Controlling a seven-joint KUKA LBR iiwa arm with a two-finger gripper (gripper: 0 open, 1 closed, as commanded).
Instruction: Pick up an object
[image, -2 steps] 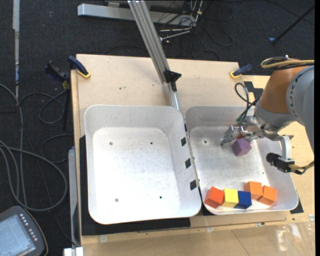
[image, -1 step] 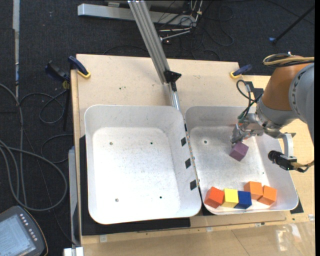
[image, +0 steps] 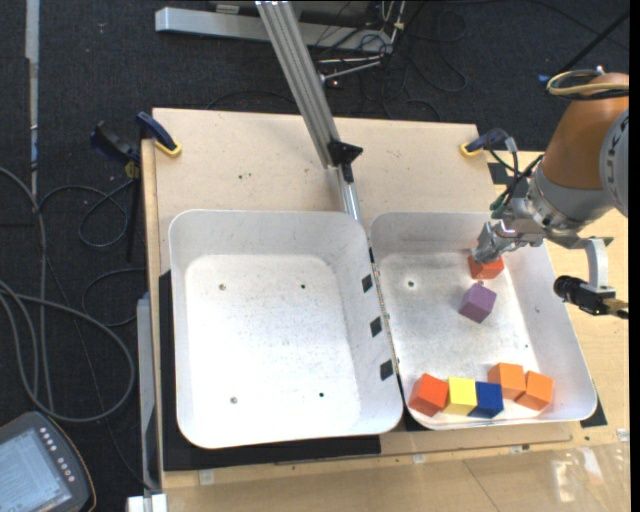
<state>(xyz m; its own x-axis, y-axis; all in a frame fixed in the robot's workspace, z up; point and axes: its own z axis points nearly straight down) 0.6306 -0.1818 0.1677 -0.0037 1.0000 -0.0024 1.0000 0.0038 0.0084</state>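
Gripper (image: 490, 250) sits low in the right bin (image: 560, 340), directly over a small red-orange block (image: 487, 267); its grip on the block cannot be told.

That block looks like a plain cube lying near the bin's far wall, with a purple block (image: 478, 302) just beside it toward the camera. Orange, yellow and blue blocks (image: 480, 392) crowd the near rim. No readable writing shows on them.

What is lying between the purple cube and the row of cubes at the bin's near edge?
Bare bin floor in the camera view, between purple cube and row of cubes.
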